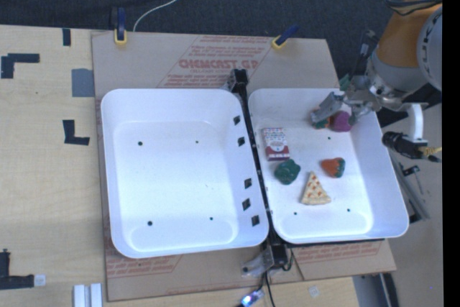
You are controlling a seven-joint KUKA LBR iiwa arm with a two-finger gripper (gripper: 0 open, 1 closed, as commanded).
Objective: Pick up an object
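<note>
Gripper [332,111] low in right bin [374,226], touching a purple toy [341,121] — finger state unclear; nothing visibly lifted — the pick remains undone.

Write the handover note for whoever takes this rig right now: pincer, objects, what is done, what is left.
Pincer: low over the far right corner of the right bin, right at the purple object. Whether it grips that object cannot be told from this view.
Objects, all in the right bin: purple object at the far right; red-and-white packet near the divider; green object just in front of it; red-and-green object to the right; pizza slice nearest the front.
Done: arm brought to the purple object.
Left: confirm a grip and lift; nothing is visibly lifted yet.
</note>
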